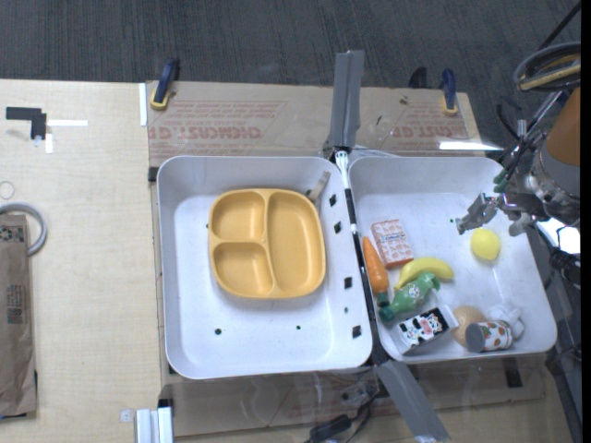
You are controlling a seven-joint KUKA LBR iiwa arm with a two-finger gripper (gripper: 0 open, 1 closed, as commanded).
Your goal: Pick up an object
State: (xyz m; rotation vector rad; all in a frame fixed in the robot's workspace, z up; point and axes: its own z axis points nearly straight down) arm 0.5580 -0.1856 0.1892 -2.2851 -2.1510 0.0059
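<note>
Over the right bin, toward its far right side, my hand [482, 212] hangs with its fingers spread and nothing between them, released and waiting. Just near of it, a touch to the right, sits the lemon [485, 244], the closest thing I could take, close beside the fingertips but apart from them as far as I can judge.

That lemon is round and looks smooth, and I reckon that's the danger: if I close off-centre it could squirt out sideways and roll toward the right bin [540, 275] wall. I'm also coming in at a slant, so one finger may touch first and nudge it away before the other arrives.

Further left and nearer, the banana [427, 269] lies against the green bottle [412, 293], with the carrot [374, 264] beside them by the divider and the small pink carton [392, 241] just far of the banana. Reaching there, I'd risk pinching two things at once or catching neither.

Along the near edge lie the black-and-white carton [424, 328] and a little jar on its side [488, 336], crowded together; a grab there could jam my fingers against the rim.

Across in the left bin [180, 275] rests the yellow divided plate [268, 244], flat and wide, a poor fit for my span.
</note>
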